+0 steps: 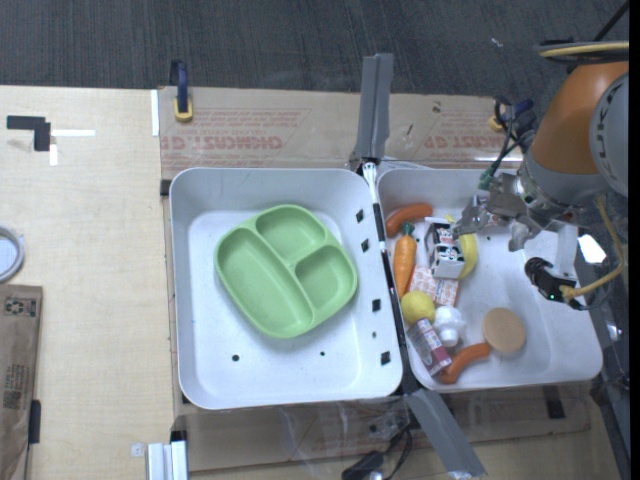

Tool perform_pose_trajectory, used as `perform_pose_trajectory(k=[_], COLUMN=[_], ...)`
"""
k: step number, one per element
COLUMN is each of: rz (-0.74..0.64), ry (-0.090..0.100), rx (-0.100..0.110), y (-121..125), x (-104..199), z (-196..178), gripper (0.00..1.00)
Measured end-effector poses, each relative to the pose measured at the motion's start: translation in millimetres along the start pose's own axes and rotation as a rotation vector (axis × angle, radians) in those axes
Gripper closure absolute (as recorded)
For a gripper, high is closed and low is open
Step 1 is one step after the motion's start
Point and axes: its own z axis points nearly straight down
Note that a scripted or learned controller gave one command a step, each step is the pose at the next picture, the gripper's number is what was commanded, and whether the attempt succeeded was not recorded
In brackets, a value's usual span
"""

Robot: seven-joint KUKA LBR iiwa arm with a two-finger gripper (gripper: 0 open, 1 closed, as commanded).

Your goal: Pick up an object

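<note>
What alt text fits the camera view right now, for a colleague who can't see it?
The arm's hand hangs over the right bin, near a banana among crowded toy food including a carrot. The left bin holds a green divided plate.

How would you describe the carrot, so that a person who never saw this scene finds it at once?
Look in the right bin, along its left wall beside the divider. The carrot lies there lengthwise, just below a curved sausage. It is the only straight, plain orange, tapering piece.
</note>
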Motion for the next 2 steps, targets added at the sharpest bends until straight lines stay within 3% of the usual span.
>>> perform_pose_trajectory(k=[1, 2], rz=[-0.119, -0.165], ry=[0.003, -0.003], rx=[-0.044, -0.041], y=[17.1, 33.8], x=[0.6, 13.7], z=[36.6, 39.5], gripper=[0.00, 0.00])
